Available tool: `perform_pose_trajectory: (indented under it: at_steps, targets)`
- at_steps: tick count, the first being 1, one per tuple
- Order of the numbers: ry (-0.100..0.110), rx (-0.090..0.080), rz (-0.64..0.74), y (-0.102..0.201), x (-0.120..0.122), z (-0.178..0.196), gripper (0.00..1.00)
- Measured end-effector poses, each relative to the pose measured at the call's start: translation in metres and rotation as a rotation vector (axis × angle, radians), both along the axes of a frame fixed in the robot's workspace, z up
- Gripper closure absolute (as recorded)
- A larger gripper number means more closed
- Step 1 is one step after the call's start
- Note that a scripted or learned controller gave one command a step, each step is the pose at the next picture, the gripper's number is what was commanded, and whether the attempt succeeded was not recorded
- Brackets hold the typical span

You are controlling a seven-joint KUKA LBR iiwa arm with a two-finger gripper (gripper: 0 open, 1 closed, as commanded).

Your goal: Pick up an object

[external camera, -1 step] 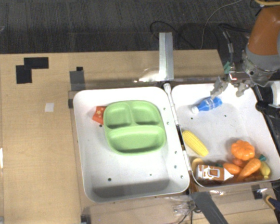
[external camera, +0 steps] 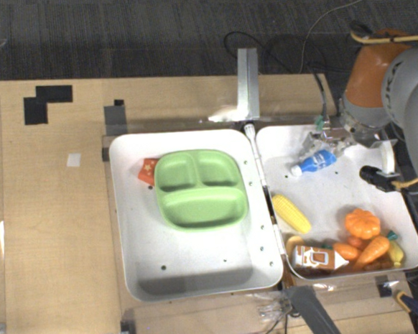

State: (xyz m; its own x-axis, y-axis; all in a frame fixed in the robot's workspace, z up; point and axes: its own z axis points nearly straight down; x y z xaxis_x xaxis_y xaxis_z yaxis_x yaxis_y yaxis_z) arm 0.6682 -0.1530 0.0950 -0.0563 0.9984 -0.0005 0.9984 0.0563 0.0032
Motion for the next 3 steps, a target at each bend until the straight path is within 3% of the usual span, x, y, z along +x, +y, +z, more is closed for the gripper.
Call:
perform_pose_trajectory:
  at_steps: [1,2,3]
  targets:
    - [-0.002,-0.001,0.006,0.001,0.002,0.009,1.0]
    - [-0.002,-0.001,0.006,0.001,0.002,0.009,0.0]
    - [-0.007,-0.002,0.121,-0.026,-0.05,-0.007,0.0]
